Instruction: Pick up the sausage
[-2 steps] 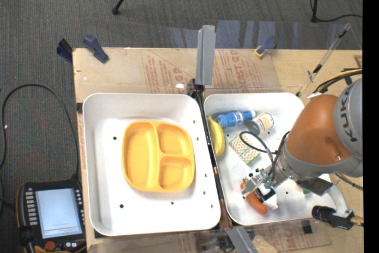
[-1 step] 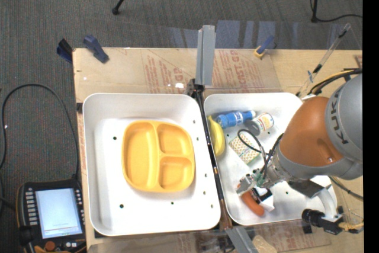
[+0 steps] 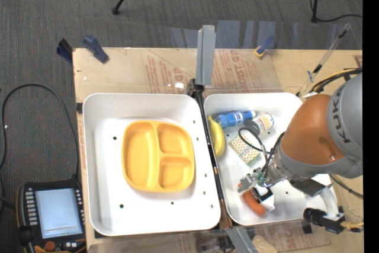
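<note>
Desk (image 3: pixel 148 68): brown board, printed red, on grey carpet. Left bin (image 3: pixel 95 127): yellow divided plate (image 3: pixel 158 156). Right bin (image 3: pixel 290 101): bottle (image 3: pixel 234 118), banana (image 3: pixel 217 138), sausage (image 3: pixel 254 203) near the front wall. Tool (image 3: pixel 259 186): low over the sausage, apparently touching it; grip state cannot be told.

- The arm (image 3: pixel 331 127) reaches in from the right of the camera view, over the right bin's (image 3: pixel 296 101) right half.
- Its grey link sits highest near the right edge; the orange band (image 3: pixel 311 133) bulges below and left of it.
- The wrist slants down and to the left toward the bin's near edge.
- The gripper (image 3: pixel 259 186) is low in the bin, close to its near wall and left of the wrist.
</note>
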